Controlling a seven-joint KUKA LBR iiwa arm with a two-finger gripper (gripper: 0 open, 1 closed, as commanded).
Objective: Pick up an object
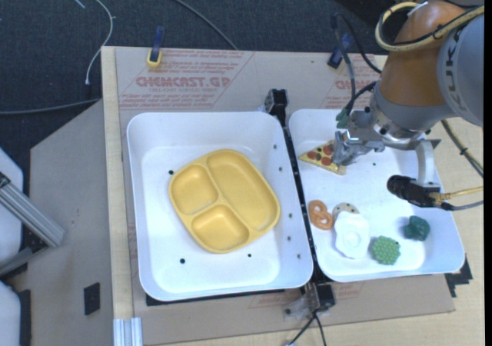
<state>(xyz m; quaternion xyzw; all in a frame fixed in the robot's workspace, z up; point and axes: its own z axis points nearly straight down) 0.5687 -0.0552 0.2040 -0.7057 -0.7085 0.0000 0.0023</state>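
In the right bin [374,177] a toy pizza slice [317,158] lies near the left wall. My gripper [340,151] is down at the slice's right end, touching or just above it; the wrist hides the contact. Further forward in the same bin lie an orange pretzel [320,214], a white fried egg [351,235], a light green broccoli piece [385,250] and a dark green piece [417,227]. Nothing is visibly lifted off the bin floor.
The left bin [147,183] holds a yellow divided plate [223,200]. A black clamp [276,100] sits between the bins at the back. A black cable end [409,189] hangs over the right bin. The arm's orange band [415,37] covers the bin's back right.
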